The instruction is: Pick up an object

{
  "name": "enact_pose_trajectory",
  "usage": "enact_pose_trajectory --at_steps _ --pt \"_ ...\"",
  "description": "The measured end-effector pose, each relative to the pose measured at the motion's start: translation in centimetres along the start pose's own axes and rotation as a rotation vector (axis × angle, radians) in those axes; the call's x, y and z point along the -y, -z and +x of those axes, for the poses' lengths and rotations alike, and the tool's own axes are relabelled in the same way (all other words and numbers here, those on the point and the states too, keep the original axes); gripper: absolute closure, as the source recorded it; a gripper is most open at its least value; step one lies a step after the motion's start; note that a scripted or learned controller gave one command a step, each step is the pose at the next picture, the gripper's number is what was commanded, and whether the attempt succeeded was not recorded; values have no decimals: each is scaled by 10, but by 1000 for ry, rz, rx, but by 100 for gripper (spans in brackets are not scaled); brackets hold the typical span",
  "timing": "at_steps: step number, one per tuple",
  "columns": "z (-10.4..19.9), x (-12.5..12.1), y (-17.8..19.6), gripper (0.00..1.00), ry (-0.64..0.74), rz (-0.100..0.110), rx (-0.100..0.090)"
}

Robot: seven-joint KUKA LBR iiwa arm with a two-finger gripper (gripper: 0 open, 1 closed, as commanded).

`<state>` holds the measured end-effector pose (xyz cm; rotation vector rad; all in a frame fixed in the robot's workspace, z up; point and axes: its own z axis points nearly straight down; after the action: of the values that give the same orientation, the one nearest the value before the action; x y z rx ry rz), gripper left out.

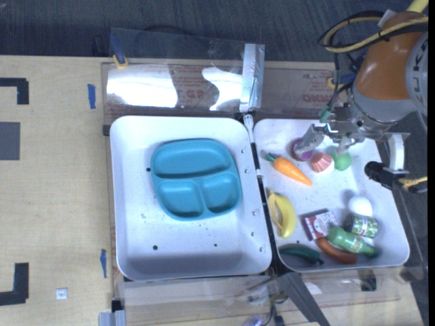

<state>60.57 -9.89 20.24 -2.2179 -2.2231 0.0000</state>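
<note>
While the grey arm with the orange band [384, 73] reaches in from the right, its hand [319, 138] hangs low over the far part of the right shallow white bin [401, 250], just above a small round pink-and-white toy [319, 160] and a small green piece [342, 160] beside it. Whether the hand is spread or closed cannot be told from this slant, and nothing can be seen gripped in it.

The pink toy looks the likeliest thing to be lifted. It seems to be hollow moulded plastic: light, stiff and smooth, so it could roll or squirt out sideways if pinched off-centre. A hold across its widest part, straight down from above, looks safest.

Just beside it lies an orange plastic carrot with a green top [291, 170], tapered and apt to slide toward its thin end; its thick middle is the better place. Nearer the front sit a yellow toy banana [283, 212], a white egg-shaped piece [360, 204], a green bottle-like toy [350, 240] and a dark green pod-shaped toy [302, 254], all closely packed.

A blue three-section plastic plate [196, 178] lies in the left white bin [129, 236].
</note>
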Motion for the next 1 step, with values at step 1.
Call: enact_pose_trajectory --at_steps 1 --pt "-20 -58 -29 0 -82 -1 1"
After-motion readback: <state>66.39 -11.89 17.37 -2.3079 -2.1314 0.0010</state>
